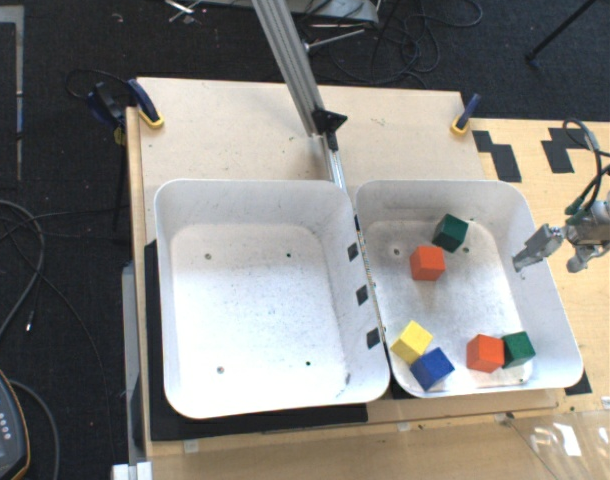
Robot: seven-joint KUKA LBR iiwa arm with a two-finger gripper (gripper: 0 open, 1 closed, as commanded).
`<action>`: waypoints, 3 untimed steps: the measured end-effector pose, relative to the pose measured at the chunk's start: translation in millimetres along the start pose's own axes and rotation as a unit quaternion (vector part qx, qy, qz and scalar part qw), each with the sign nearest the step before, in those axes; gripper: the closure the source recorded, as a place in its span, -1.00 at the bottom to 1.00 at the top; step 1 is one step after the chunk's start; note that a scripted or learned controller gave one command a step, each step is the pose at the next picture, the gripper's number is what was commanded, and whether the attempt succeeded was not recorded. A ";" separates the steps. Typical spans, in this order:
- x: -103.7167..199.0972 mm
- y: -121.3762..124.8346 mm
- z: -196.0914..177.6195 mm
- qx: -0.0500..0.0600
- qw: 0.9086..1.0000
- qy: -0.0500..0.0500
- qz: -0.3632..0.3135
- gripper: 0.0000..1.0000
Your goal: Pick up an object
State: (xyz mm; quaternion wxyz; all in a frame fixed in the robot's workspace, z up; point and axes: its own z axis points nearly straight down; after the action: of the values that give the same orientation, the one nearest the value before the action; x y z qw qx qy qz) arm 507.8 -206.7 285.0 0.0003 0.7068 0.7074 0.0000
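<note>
Grey metal fingers of the gripper stand spread apart with nothing between them, hovering at the far right of the camera view, just outside the right rim of the right bin and above the wooden bench. Inside that bin, nearest the gripper's side, a dark green cube sits toward the back, with an orange-red cube just beside it to the front left; the two look close but whether they touch is hard to tell. Along the front wall an orange cube and a green cube lie pressed together at the right corner, and a yellow cube rests against a blue cube near the bin's left front. The left bin lies alongside, its wall meeting the right bin's wall down the middle. A slanted aluminium bar reaches from the top of the view to the junction of the bins, and two blue-and-yellow clamps grip the bench's back corners.
</note>
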 end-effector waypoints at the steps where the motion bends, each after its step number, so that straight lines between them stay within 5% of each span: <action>1: 37.9 41.4 142.0 0.003 1.000 0.002 -0.002 -1.00; 2: 88.3 101.7 192.5 -0.001 1.000 0.001 -0.004 -1.00; 3: 84.5 99.7 179.9 0.000 1.000 0.000 -0.002 1.00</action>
State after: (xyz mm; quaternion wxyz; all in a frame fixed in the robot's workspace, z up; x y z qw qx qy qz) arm 607.4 -122.2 105.1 0.0007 0.7054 0.7088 0.0002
